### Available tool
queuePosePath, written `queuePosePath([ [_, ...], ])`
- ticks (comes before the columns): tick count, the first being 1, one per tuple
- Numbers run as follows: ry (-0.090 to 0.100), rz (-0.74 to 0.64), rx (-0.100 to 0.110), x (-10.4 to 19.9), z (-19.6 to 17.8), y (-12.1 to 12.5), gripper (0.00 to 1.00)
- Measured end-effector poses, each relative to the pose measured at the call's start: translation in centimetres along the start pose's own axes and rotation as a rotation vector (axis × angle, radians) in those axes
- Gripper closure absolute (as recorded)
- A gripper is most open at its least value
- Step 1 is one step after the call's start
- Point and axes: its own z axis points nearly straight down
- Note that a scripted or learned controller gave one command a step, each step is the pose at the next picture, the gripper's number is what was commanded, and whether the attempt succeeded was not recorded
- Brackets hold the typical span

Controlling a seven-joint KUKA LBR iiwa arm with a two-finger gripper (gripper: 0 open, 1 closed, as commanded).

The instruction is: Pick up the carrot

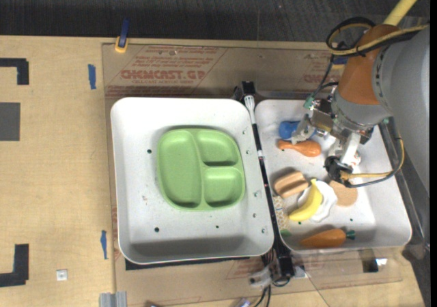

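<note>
The carrot [323, 237] is orange with a small green stem end and lies flat along the front wall of the right bin [389, 217]. My gripper [315, 132] hangs over the back part of that bin, well behind the carrot. It sits just above a second orange tapered piece [301, 148] and next to a blue item [289, 128]. The grey wrist with its orange band [358, 80] covers the gripper from above.
Between gripper and carrot lie a brown bread roll [289, 183], a yellow banana [307, 205], a white piece [326, 198] and a tan round piece [345, 196]. The left bin [130, 183] holds a green divided plate [201, 166]. A black bar [259, 162] separates the bins.
</note>
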Motion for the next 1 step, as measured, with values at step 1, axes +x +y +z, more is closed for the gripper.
queuePosePath([
  [1, 0.010, 0.046, 0.009, 0.23, 3.00, -1.98, 0.00],
])
